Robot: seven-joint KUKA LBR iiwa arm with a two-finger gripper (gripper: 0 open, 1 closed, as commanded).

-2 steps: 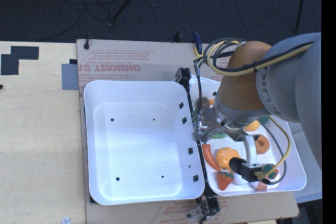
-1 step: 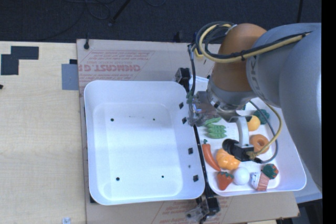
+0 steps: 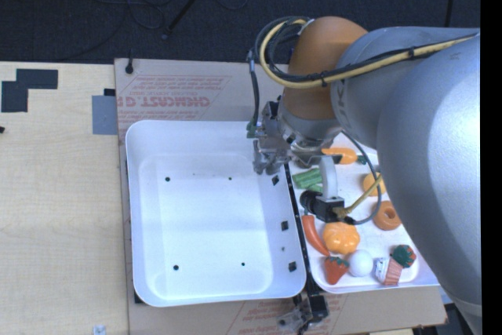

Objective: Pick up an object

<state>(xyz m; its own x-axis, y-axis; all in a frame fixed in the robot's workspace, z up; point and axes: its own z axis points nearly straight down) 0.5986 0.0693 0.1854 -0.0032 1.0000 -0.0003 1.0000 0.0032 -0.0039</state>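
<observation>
My tool [image 3: 267,155] hangs over the strip where the 2 white bins meet, right at the near wall of the left bin [image 3: 204,223]. Can't tell if it's spread or pressed together; wrist & cables cover it from this angle.

All the pickable stuff sits in the right bin [image 3: 369,285], on the view's right of my tool & mostly lower in frame. I count 10 pcs:
- 1 orange carrot-like pc [image 3: 343,156], just right of the tool at approx. the same height.
- 1 green pc [image 3: 308,178], just below-right of the tool, closest of the lot.
- 1 yellow pc [image 3: 369,184], further right, partly behind a cable.
- 1 orange ring [image 3: 386,216], well right & lower.
- 1 red chilli [image 3: 311,233], below the tool, along the bin wall on the tool's side.
- 1 orange pepper [image 3: 341,237], touching the chilli.
- 1 white ball [image 3: 360,263], under the pepper in frame.
- 1 strawberry [image 3: 336,269], just beside the ball.
- 1 small white-and-red pc [image 3: 388,271].
- 1 red pc w/ green top [image 3: 404,255], farthest from the tool.

The left bin's floor shows 4 small dark dots [image 3: 167,180], all left of & below the tool. Both bins rest on 1 cardboard sheet [image 3: 180,98] w/ red print, on the pale wood worktop [image 3: 55,208].
</observation>
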